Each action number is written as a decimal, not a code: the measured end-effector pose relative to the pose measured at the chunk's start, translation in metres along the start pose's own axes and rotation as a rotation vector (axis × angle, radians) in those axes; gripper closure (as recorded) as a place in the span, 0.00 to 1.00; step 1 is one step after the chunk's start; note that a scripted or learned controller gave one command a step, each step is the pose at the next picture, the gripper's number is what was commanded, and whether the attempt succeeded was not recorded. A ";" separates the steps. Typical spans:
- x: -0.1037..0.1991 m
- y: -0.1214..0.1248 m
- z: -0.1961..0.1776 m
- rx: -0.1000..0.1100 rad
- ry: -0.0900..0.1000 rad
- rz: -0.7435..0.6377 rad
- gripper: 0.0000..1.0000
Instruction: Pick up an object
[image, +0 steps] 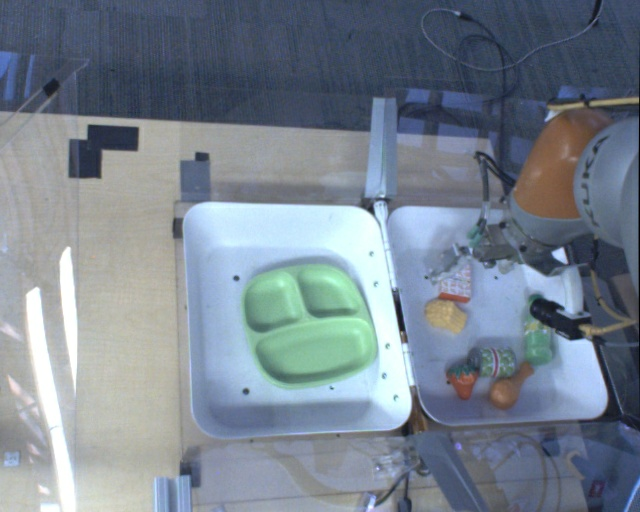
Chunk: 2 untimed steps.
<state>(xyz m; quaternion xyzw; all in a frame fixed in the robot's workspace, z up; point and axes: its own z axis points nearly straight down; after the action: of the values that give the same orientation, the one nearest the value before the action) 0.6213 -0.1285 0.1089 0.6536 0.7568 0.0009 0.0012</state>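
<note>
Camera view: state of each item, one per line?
Green three-compartment plastic tray: flat in left white bin, nothing on it.
Yellow toy block: loose in right white bin.
Orange toy drumstick: lying down.
Green toy cylinder: loose.
Gripper: low over right bin.

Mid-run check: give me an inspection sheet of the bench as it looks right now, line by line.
Surface: wooden bench bearing two white bins side by side.
Job's things: right bin holds a yellow block, a red-and-white packet, a green item, a striped toy, a small red toy and an orange toy.
Clutter: green divided plate in the left bin.
Grippers: gripper low over the right bin's far part, beside the packet; fingers unclear.
Cables: black cable looped on the floor beyond the bench.
Surroundings: dark carpet.
</note>
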 end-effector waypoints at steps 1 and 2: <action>0.015 0.006 0.022 -0.004 -0.001 -0.045 0.00; 0.015 0.010 0.009 -0.012 0.000 -0.045 1.00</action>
<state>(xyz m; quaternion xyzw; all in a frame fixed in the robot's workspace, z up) 0.6286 -0.1119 0.0999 0.6362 0.7715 0.0055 0.0053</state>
